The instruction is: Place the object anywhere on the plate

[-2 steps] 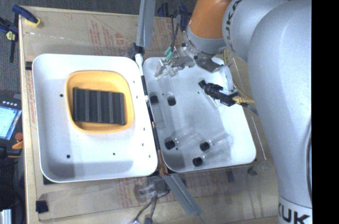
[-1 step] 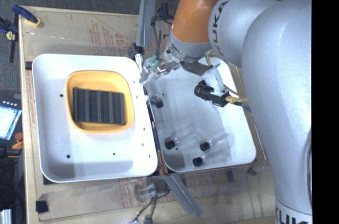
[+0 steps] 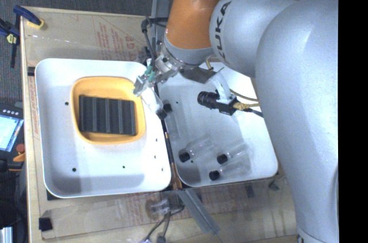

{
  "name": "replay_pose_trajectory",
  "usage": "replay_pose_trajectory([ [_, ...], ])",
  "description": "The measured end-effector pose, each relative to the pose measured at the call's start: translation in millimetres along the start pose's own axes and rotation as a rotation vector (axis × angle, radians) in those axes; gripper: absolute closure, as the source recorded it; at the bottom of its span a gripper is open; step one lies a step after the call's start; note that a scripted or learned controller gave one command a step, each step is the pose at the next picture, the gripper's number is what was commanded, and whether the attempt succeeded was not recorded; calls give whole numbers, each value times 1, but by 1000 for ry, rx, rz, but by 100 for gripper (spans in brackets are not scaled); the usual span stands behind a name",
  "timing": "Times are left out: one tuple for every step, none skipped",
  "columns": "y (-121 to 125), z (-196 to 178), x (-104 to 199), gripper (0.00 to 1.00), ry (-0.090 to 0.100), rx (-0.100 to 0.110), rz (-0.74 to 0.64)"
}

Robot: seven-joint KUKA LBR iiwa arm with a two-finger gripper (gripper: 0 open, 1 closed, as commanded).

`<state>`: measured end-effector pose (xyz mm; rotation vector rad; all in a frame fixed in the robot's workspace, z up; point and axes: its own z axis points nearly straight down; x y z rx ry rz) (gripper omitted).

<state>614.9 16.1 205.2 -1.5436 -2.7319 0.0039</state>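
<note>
Overhead, the grey KUKA arm with its orange band reaches from 3 o'clock, its gripper poised at the 2 o'clock rim of the yellow rectangular plate with a dark ribbed centre in the left white bin. Whether it grips anything cannot be told. Clear plastic bottles with black caps lie at 6 o'clock in the right white bin.

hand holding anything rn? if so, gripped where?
Cannot be told. The hand sits at the yellow plate's right rim, over the divide between the bins, but it is small and blurred; nothing is clearly seen in it.
</note>
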Motion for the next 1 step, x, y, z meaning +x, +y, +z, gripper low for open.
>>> replay_pose_trajectory([
  [0, 0, 0, 0, 0, 0, 1],
])
